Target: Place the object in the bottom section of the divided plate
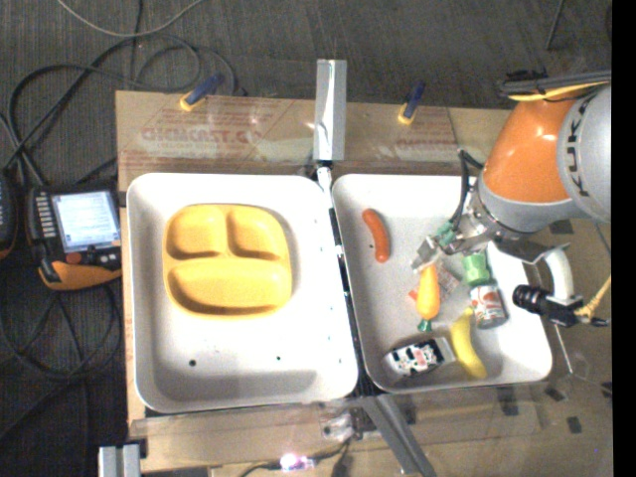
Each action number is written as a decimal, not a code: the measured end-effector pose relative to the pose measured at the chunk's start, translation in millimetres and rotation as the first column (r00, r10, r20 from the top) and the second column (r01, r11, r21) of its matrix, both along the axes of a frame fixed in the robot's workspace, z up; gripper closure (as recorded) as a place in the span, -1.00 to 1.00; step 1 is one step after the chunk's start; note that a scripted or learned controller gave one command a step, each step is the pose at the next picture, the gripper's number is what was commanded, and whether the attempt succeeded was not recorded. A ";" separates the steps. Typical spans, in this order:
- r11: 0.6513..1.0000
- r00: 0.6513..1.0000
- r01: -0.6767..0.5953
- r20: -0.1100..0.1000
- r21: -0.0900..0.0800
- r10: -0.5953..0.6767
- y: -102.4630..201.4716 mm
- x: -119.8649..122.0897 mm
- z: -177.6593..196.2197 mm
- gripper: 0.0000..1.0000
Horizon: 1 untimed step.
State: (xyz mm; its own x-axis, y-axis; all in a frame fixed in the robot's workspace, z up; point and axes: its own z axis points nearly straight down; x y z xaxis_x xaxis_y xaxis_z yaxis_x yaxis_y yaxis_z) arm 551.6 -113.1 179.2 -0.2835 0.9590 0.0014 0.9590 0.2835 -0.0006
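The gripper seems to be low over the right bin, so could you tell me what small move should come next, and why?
Probably a short descent onto the small orange-yellow item just below the gripper. Nothing shows between its fingers, and the yellow divided plate in the left bin has no object in its bottom section, so a grasp must come first. The sausage and banana lie farther off.

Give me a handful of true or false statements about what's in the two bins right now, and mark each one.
1. The yellow divided plate sits in the left bin. True.
2. The hot dog lies on the plate. False: it lies in the right bin.
3. The banana is in the right bin. True.
4. The plate's bottom section holds an object. False: it holds nothing.
5. The gripper is over the right bin. True.
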 end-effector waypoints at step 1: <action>1.000 1.000 0.026 -0.001 -0.002 -0.026 100.2 12.6 39.0 1.00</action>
